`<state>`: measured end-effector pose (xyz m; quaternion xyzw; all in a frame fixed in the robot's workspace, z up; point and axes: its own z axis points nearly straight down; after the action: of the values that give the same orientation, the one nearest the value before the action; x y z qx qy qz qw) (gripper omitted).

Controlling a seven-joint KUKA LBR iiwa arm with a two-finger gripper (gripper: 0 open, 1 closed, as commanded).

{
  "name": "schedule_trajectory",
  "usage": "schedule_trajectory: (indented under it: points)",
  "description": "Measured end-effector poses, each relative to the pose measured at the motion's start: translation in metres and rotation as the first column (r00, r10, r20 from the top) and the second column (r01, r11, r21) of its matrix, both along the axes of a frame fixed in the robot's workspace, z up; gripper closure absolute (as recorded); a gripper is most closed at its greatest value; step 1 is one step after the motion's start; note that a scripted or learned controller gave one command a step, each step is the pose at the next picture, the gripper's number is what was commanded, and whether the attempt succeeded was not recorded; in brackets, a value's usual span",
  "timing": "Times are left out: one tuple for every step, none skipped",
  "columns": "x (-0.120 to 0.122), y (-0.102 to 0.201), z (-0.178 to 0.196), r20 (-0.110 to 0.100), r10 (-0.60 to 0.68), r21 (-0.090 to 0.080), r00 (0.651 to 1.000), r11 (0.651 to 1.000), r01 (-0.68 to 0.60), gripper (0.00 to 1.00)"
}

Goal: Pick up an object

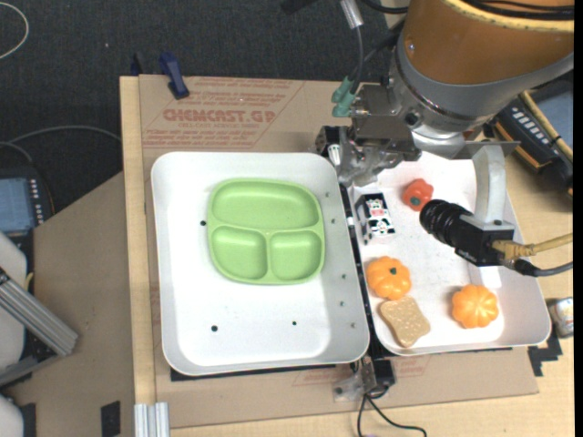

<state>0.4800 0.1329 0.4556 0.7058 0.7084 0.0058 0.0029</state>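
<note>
The left bin (182, 317) holds a green divided plate (266, 230), lying flat toward its far side. The right bin (524, 330) holds a small black-and-white toy (375, 217) near its left wall, an orange pumpkin (390, 278), a slice of bread (404, 320) at the near edge, a red tomato (417, 192) farther back, and a second pumpkin (475, 306) on the right. The gripper (369, 167) hangs over the right bin's far left corner; whether it is open or closed cannot be told.

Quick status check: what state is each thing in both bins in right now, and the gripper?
Green divided plate: flat in left bin, right way up.
Two orange pumpkins: loose in right bin.
Bread slice: flat, near front rim.
Red tomato: loose.
Gripper: low over right bin, jaws unclear.
</note>
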Motion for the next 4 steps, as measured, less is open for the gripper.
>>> schedule_trajectory:
  points:
    - [-0.004,0.013,-0.191,-0.031,-0.005,-0.009,1.000,1.000,0.004,1.00]
    - [0.010,-0.023,-0.218,-0.019,-0.008,-0.006,1.000,1.000,0.008,1.00]
    - [0.001,-0.021,-0.085,0.003,-0.002,0.001,1.000,1.000,0.002,1.00]
    - [0.000,0.014,0.012,0.001,0.001,0.001,1.000,1.000,-0.001,1.00]
